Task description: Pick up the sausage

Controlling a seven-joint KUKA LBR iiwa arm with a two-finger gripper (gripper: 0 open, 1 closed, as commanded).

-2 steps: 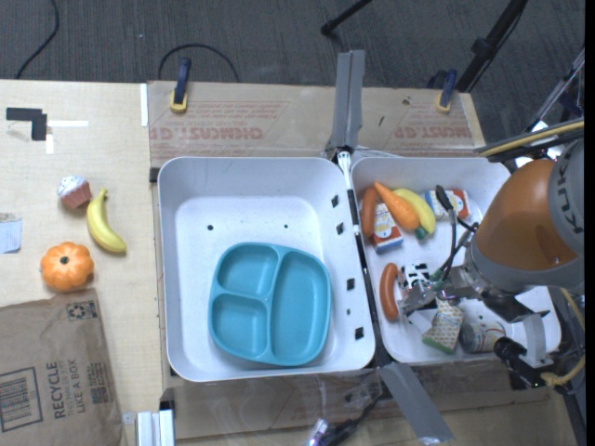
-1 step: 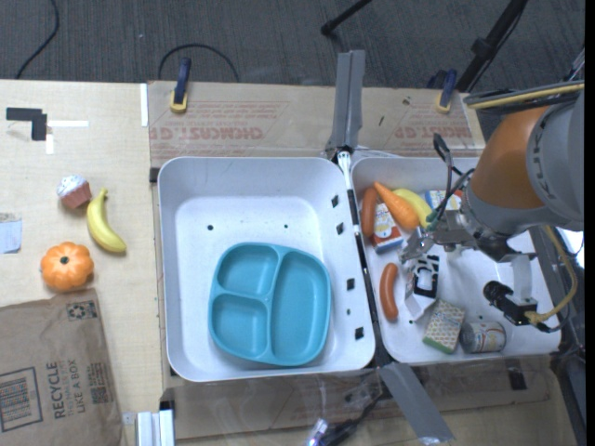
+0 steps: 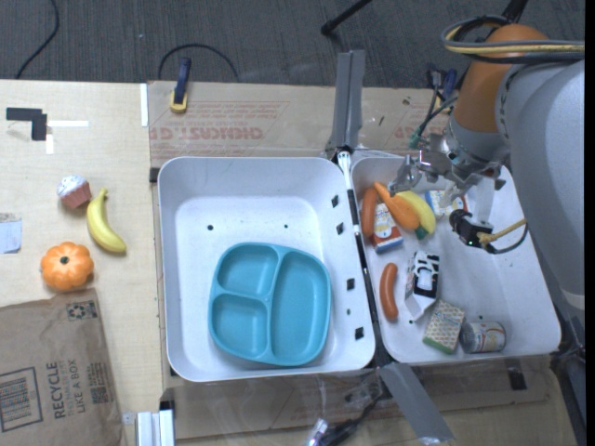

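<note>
Cardboard-covered bench [image 3: 84, 342] fills the frame's left, carrying two white bins. My grey arm [image 3: 548, 156] reaches in at upper right. Centre, the left bin [image 3: 186, 249] holds a blue divided plate [image 3: 272, 303]. My gripper [image 3: 418, 165] hangs over the right bin [image 3: 530, 277]'s upper end; whether it's spread I cannot tell. Lower down, the sausage [image 3: 389, 292] lies near the bin's left wall.

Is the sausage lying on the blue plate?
No, the sausage lies in the right bin, while the blue plate sits in the left bin with nothing on it.
</note>
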